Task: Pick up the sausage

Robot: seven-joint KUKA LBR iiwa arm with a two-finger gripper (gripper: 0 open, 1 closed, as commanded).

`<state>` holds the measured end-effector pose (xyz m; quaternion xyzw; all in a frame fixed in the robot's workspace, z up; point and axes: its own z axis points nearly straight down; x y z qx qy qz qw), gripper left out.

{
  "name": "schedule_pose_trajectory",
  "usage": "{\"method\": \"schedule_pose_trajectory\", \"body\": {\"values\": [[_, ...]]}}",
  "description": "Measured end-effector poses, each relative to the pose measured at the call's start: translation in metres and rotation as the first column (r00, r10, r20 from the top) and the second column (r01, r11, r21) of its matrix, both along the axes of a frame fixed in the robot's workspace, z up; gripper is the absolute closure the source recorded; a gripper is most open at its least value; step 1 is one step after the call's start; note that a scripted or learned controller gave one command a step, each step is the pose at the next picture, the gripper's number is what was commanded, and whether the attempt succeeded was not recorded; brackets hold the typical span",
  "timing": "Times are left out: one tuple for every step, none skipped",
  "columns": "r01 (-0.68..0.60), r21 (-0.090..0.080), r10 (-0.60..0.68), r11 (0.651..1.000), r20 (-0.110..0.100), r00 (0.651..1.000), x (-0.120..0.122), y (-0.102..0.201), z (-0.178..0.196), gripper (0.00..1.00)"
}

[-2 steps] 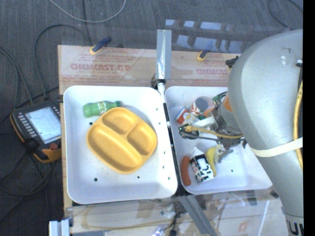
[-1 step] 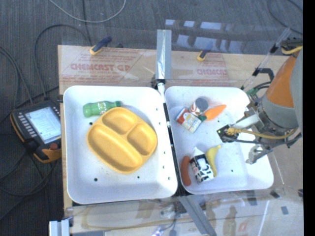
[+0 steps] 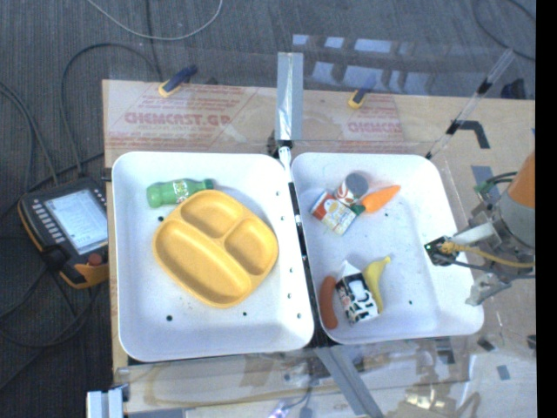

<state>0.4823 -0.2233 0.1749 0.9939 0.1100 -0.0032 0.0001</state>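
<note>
At 3 o'clock, the arm [image 3: 522, 212] reaches over the right bin's [image 3: 409, 316] edge; I cannot tell its finger state. Sausage [image 3: 327, 302] lies at 6 o'clock.

Left bin [image 3: 139, 320]: yellow divided tray [image 3: 216, 246], green bottle [image 3: 178, 191].
Right bin [image 3: 418, 312]: carrot [image 3: 379, 198], banana [image 3: 376, 273], two small cartons [image 3: 334, 212].

you had one fixed camera above the bench [image 3: 122, 111], looking down at a slant on both bins [image 3: 130, 233].
</note>
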Motion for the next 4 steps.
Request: {"method": "schedule_pose_trajectory", "body": {"values": [[-0.038, -0.001, 0.038, 0.999, 0.012, 0.999, 0.029, 0.1, -0.085, 0.0], [-0.028, -0.003, 0.028, 1.0, 0.01, 1.0, 0.081, 0.095, -0.086, 0.0], [-0.031, -0.005, 0.031, 1.0, 0.011, 0.999, 0.082, 0.095, -0.076, 1.0], [0.005, 0.001, -0.005, 1.0, 0.001, 1.0, 0.0, 0.045, -0.022, 1.0]]}}
